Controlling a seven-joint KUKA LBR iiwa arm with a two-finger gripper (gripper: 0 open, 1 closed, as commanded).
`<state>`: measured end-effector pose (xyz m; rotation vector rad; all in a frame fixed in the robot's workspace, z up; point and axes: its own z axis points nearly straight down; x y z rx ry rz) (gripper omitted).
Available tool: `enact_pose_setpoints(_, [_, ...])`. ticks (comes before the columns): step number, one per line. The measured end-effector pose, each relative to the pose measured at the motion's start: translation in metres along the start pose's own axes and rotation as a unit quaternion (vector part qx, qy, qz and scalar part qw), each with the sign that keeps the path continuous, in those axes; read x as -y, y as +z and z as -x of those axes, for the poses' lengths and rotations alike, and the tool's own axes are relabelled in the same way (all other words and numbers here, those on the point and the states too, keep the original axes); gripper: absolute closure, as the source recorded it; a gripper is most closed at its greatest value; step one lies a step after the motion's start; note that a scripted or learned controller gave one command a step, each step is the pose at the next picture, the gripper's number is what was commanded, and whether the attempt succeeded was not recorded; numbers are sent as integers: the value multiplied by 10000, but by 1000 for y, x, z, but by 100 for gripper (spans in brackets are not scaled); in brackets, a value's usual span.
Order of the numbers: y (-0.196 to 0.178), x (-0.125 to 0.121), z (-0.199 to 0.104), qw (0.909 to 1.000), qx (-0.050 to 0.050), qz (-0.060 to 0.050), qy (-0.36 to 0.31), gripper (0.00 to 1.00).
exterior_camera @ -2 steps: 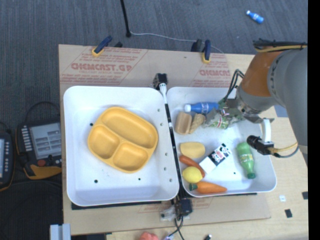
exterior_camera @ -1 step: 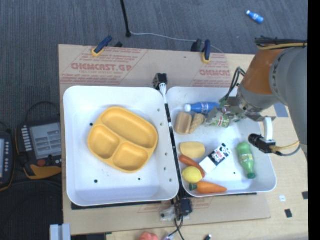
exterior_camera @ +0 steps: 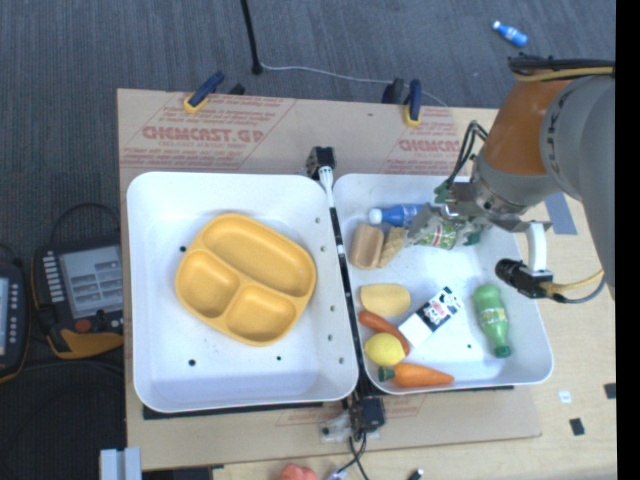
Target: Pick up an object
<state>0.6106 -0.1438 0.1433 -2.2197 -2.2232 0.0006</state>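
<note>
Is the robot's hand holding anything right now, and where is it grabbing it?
I cannot tell. The gripper sits over a green packet in the right bin, but the grip is hidden.

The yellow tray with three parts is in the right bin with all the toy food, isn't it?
Not quite. The camera view shows the yellow three-part tray alone in the left bin. The toy food, such as the lemon and carrot, lies in the right bin.

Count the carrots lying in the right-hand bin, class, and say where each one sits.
2. One carrot lies at the bin's near edge, right of the lemon. The other carrot lies just above the lemon, partly covered. More could be hidden under the arm.
</note>
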Motion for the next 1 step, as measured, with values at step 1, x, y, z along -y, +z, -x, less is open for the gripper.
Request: enact_pose_setpoints(1, [-99, -5, -51, 10000, 4, 8, -1, 100])
